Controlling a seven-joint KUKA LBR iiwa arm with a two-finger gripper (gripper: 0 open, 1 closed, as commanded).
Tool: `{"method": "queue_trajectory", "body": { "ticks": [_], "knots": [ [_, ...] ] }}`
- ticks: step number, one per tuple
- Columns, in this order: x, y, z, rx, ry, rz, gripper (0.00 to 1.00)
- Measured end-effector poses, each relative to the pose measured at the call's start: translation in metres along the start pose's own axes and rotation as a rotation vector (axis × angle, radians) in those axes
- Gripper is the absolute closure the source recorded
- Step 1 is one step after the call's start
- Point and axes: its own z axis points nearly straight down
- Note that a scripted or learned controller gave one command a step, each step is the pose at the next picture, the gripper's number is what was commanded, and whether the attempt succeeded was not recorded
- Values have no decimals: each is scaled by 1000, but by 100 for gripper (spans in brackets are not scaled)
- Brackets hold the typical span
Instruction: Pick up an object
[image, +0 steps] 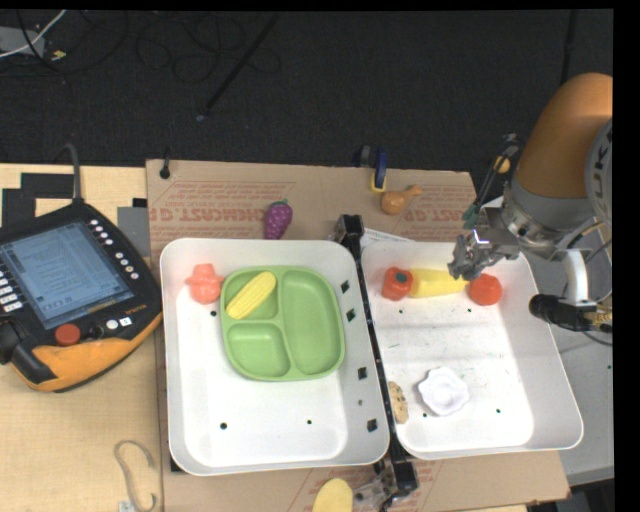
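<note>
Right bin (545, 400): floor lying open through middle. Orange toy (397, 283), yellow block (438, 284), red ball (486, 290) crowding 12 o'clock edge; white cup (443, 391), cookie (399, 402) sitting toward 7 o'clock. Green tray (300, 330) filling left bin (270, 440) centre.

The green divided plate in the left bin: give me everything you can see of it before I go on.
The green divided plate looks like moulded plastic, light green, a rounded rectangle with three compartments: a tall one on its right and two smaller ones on its left. It lies flat, right way up, in the upper middle of the left bin. A yellow corn cob lies slantwise in its upper left compartment; the other two hold nothing. An orange-pink toy sits close beside its upper left corner; whether they touch is unclear.
</note>
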Motion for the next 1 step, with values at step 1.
{"method": "queue_trajectory", "body": {
  "ticks": [1],
  "knots": [
    [54, -23, -2, 6, 2, -3, 100]
  ]
}}
